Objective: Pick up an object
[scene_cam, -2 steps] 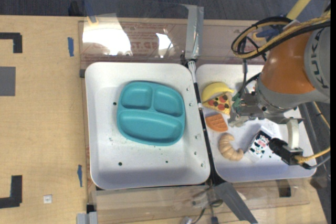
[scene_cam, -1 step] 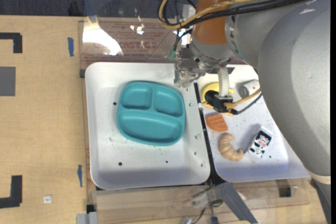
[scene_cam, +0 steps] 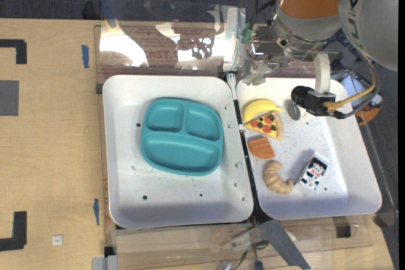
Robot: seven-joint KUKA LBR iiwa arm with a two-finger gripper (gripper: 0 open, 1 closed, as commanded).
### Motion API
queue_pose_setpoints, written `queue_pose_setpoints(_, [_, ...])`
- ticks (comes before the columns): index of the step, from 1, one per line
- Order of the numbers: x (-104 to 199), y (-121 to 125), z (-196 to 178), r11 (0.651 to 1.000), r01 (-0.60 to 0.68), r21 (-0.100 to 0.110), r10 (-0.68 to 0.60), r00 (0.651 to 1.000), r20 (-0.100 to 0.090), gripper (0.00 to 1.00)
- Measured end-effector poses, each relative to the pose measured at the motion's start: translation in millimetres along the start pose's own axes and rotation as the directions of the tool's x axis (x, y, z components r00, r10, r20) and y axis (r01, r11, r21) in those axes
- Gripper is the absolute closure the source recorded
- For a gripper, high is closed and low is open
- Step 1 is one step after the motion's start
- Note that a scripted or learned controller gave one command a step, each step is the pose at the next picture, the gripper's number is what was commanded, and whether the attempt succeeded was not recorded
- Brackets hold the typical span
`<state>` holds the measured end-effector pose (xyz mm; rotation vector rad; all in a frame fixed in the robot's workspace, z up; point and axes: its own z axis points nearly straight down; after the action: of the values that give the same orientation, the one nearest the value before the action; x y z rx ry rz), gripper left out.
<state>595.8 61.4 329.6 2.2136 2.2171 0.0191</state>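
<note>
You had a teal plate (scene_cam: pixel 182 136) lying in the left bin (scene_cam: pixel 120 167). Your gripper (scene_cam: pixel 256 74) hung over the far left corner of the right bin (scene_cam: pixel 345 148); you could not tell whether it was spread or pressed together. Near it lay 5 things: banana (scene_cam: pixel 256 109), pizza slice (scene_cam: pixel 267 124), orange piece (scene_cam: pixel 261 148), croissant (scene_cam: pixel 277 176), and rightmost a box (scene_cam: pixel 313 172).

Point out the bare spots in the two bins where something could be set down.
Left bin: a wide strip in front of the teal plate, plus a narrower one to its left. Right bin: the floor between the black-and-white packet and the right wall. Crowded: the right bin's left side, with banana, pizza slice, orange piece and croissant.
</note>
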Motion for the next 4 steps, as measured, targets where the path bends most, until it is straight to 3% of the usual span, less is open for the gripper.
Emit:
queue_pose_setpoints(1, [-51, 12, -107, 1.0, -0.003, 0.005, 0.003, 1.0, 0.003, 1.0])
queue_pose_setpoints(2, [-140, 6, -106, 1.0, -0.007, 0.012, 0.007, 1.0, 0.006, 1.0])
queue_pose_setpoints(3, [-241, -47, -108, 1.0, -0.01, 0.014, 0.01, 1.0, 0.006, 1.0])
queue_pose_setpoints(4, [-287, -114, -109, 1.0, -0.005, 0.013, 0.005, 1.0, 0.004, 1.0])
